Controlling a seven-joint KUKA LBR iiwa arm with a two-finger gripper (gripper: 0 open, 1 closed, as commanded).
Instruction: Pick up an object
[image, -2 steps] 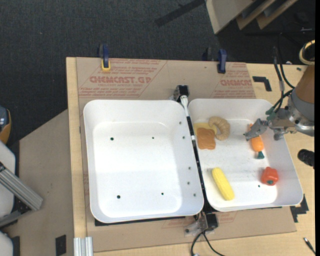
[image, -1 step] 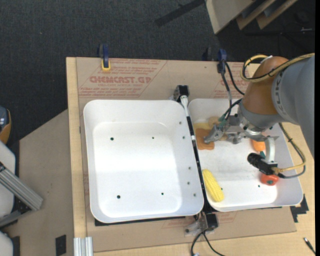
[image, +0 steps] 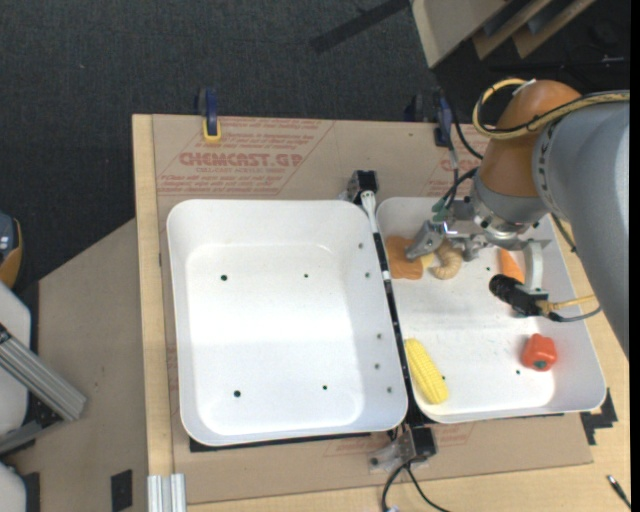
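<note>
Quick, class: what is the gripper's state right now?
Two-finger gripper: low in the right white bin, over a tan lumpy object beside an orange flat piece; open or closed cannot be told.

- The grey arm (image: 590, 170) reaches in from the right, its orange band (image: 520, 140) above the wrist.
- Its gripper (image: 443, 245) hangs low over the far end of the right bin (image: 480, 340), just above a tan lump (image: 447, 263) and beside an orange piece (image: 404, 258) near the bin's left wall.
- An ear of corn (image: 424, 371) lies at the near left of that bin.
- A small red-orange pepper (image: 539, 351) sits towards its right side.
- The left bin (image: 275, 320) stands alongside, touching it.
</note>
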